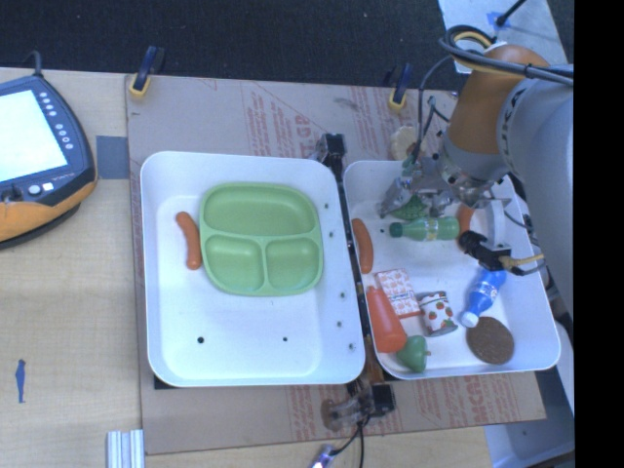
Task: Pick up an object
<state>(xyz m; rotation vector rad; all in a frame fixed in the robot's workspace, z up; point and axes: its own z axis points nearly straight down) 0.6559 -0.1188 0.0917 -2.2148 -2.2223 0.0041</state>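
Green bottle (426, 228) lies on its side near the back of the right bin (542, 347), just under the hand (421, 195); whether that hand is apart or together, I cannot tell. It looks light, stiff and slick, so I'd take it across the body.

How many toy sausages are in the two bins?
2. One sausage lies in the left bin, beside the green tray. One sausage lies at the right bin's left wall. The arm may hide others.
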